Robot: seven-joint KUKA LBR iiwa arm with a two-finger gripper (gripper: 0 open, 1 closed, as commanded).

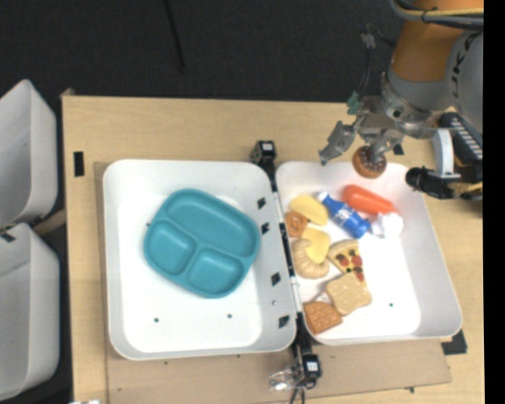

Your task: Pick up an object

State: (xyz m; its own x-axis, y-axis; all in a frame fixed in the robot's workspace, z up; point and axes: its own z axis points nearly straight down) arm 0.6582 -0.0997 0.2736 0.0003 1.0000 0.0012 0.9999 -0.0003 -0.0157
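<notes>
Two white bins sit side by side on your bench [185,124]. Your left bin [126,310] carries a teal divided plate [202,242], lying flat near its middle. Your right bin [421,276] carries a cluster of toy food along its left half: a yellow piece [308,209] at the top, a small orange-brown round [296,223] just beside it, a second yellow piece [316,242] below, a pale ridged pastry [307,263] touching that, a pizza slice [347,257] to its right, a slice of toast [348,294] lower down, and a brown cracker [321,316] at the bottom, touching the toast. A blue-and-white bottle [345,215] lies tilted next to an orange-red carrot-like piece [369,199], with a small white item [390,224] at the carrot's right end.

Your pincer [358,146] hangs over the far rim of the right bin, above and apart from the food cluster. Its fingers [335,144] stand spread apart. A brown round piece [369,163] shows just below the wrist, over the bin's far edge; you cannot tell from this view whether it is gripped or merely lies beneath. The arm [429,49] enters from the right, orange band uppermost.
</notes>
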